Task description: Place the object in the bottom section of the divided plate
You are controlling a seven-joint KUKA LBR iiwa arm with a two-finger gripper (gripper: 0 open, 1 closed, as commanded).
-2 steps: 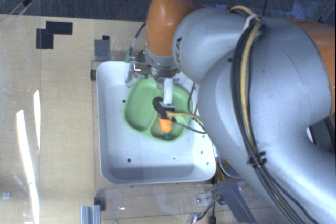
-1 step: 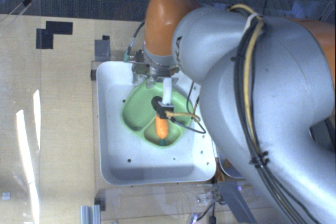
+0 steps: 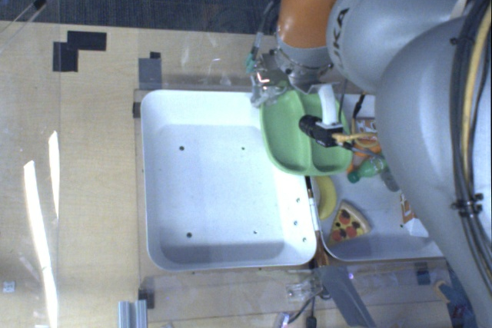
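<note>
A green divided plate (image 3: pixel 290 136) sits tilted over the wall between the two bins, partly under the arm, so its sections are hard to make out. My gripper (image 3: pixel 265 88) hangs at the plate's upper left rim, over the far right corner of the left bin (image 3: pixel 207 188). A yellow banana (image 3: pixel 327 197) and a toy pizza slice (image 3: pixel 350 223) lie in the right bin (image 3: pixel 377 246), just below the plate. An orange item (image 3: pixel 367 140) and a green item (image 3: pixel 366 170) lie at the plate's right edge.
The grey arm with its orange band covers most of the right bin. The left bin's white floor lies to the left of the plate. Bare wooden bench surrounds the bins.
</note>
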